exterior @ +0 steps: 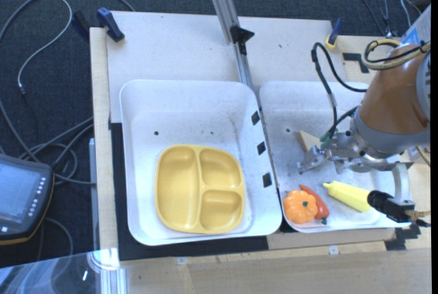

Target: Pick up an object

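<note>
**Ops:** Status on the pick?

**Me:** gripper [311, 163] is low in the right shallow white bin [287, 91], mid-floor, arm coming in from the right. From this angle I cannot tell whether it's spread or pressed together. I see nothing held in it.

**Ops:** Candidates?

**Me:** Four, all in that bin. The orange pumpkin-shaped toy [300, 207] is at the near rim, just below the gripper. The red pepper-shaped piece [320, 207] is touching the pumpkin's right side. The yellow elongated piece [345, 195] lies flat, right of those two. The tan wedge-shaped block [306, 141] is just above the gripper. The left white bin [137, 101] only has the yellow divided plastic plate [200, 186], well apart from the arm.

**Ops:** Which one?

**Me:** I'd go for the pumpkin. It looks like light hollow plastic, so stiff but smooth and rounded. My guess is it will squirt out if pinched off-centre. I'd take it across the widest part, straight down, with the grip line clear of the red piece.

**Ops:** Risks?

**Me:** It sits tight to the bin wall with the pepper alongside, so there's little room on either side. The yellow piece is the easier fallback: long, so grip it across the middle. Nothing loose on the tabletop [178, 39].
</note>
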Robot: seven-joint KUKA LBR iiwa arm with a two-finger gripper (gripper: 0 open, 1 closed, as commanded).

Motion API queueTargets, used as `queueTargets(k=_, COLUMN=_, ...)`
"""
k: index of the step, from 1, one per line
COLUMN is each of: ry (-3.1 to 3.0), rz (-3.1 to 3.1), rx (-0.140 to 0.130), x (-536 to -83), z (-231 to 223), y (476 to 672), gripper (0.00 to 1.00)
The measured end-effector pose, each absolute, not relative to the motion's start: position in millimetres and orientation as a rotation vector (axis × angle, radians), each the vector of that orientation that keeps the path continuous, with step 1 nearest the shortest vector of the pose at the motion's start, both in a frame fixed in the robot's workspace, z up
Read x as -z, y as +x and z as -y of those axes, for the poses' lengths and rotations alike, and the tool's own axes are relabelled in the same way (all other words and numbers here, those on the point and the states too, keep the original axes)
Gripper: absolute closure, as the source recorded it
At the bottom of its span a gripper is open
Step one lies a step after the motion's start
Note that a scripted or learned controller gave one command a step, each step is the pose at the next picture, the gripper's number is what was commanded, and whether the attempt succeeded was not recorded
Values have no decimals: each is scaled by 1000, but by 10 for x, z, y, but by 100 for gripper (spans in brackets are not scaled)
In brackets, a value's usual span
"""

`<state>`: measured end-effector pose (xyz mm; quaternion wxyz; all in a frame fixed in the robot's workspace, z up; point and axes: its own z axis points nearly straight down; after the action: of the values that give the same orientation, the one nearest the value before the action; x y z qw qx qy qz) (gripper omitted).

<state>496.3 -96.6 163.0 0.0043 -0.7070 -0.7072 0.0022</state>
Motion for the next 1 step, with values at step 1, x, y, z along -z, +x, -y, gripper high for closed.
queueTargets(k=1, ry=-2215, rz=2215, rx=-7, x=-994, z=942, y=4938, gripper=0)
